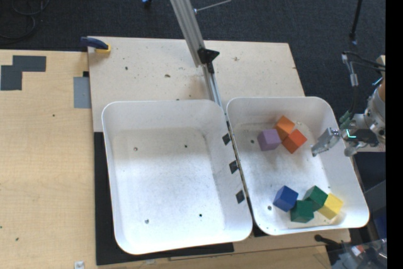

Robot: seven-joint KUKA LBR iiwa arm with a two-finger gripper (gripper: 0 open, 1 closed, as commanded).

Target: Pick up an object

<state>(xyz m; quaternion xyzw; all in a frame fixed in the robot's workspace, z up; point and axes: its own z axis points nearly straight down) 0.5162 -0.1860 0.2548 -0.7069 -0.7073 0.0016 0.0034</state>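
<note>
Arm's barely in the shot here, it pokes in low from the right edge, with the tool (329, 140) reaching just over the right rim of the right bin (315, 104). The wrist sits outside the bin, angled leftward and slightly down, so the tip hangs over the bin's right wall. Honestly can't tell how far open the tool is, it's too small and blurry, and nothing looks clamped in it.

Everything to pick sits in that right bin. Going off the tool: the orange block (293, 140) is just to its left, with a second orange block (285, 125) touching it up-left, and the purple block (269, 139) right beside those, further left. Well below the tool, toward the bin's near edge, there's another cluster: blue block (285, 198), then a dark green block (303, 210) and a green block (317, 196) pressed together, and a yellow block (332, 205) at the right end, almost straight below the tool.

The left bin (119, 135) sits well off to the left on the counter (151, 66), and a metal rail (186, 9) slants up from between the bins.
</note>
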